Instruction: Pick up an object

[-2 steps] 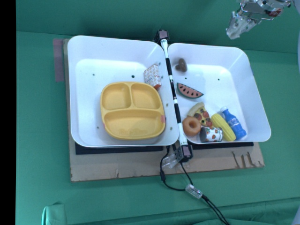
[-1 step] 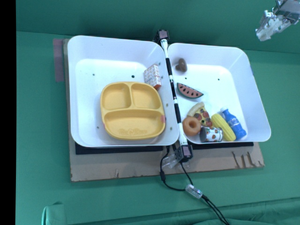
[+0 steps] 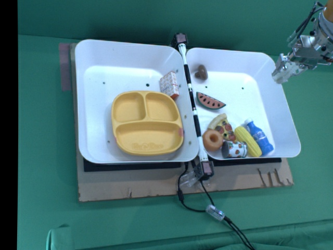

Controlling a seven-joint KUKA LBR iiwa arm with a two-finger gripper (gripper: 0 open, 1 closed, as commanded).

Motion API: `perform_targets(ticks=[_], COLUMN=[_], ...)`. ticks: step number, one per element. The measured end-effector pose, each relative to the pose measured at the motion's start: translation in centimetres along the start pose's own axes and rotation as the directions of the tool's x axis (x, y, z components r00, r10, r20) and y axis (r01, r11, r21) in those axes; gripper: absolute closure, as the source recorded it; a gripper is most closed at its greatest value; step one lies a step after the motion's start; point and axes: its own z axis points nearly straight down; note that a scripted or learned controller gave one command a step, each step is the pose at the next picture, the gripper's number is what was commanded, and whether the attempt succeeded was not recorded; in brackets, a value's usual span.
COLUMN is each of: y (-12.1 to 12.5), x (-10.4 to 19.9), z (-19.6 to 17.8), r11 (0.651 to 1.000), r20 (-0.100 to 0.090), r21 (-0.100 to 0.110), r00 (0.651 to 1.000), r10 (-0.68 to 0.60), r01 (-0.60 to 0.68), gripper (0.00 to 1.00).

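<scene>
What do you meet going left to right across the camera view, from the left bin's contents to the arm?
Yellow plate → small carton → watermelon slice → corn → blue bottle → gripper. The brown piece, donut, pizza slice and can overlap the watermelon's span, so they are left out.
</scene>
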Motion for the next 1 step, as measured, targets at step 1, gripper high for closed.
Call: perform_targets(ticks=[1], y=[0.01], x=[0.01], z=[-0.01], r11=[1.0], r20=[0.0], r21=[-0.001], r00=[1.0], r10=[0.0], r01=[0.0], gripper=[0.0])
